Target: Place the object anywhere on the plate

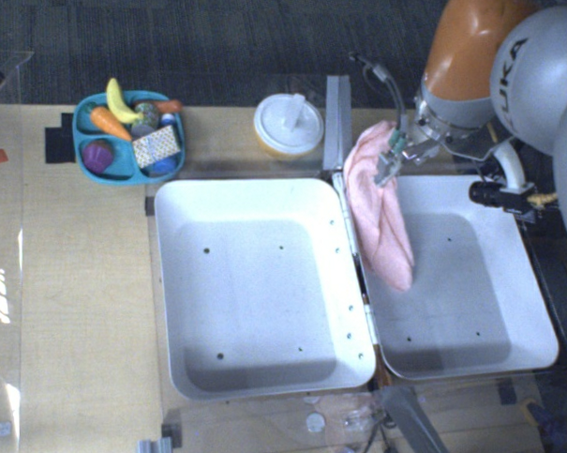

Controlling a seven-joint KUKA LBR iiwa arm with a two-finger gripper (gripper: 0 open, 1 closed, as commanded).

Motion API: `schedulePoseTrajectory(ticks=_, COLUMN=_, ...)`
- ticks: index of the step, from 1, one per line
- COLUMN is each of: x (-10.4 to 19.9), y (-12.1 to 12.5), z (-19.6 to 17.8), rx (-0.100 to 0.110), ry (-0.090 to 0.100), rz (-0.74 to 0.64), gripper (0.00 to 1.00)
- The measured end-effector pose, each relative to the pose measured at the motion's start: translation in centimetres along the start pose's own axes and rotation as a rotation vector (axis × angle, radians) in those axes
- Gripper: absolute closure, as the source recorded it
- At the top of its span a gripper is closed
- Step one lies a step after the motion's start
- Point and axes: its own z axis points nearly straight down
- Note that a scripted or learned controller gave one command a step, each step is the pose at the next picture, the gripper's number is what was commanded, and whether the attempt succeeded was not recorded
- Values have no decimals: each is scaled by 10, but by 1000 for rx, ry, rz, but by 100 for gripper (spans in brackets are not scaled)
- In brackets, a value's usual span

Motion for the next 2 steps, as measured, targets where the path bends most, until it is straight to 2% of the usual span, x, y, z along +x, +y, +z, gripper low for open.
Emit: schedulePoseTrajectory(ticks=2, x=115, y=13, z=6, rx=1, ry=4, rz=-805, gripper=100)
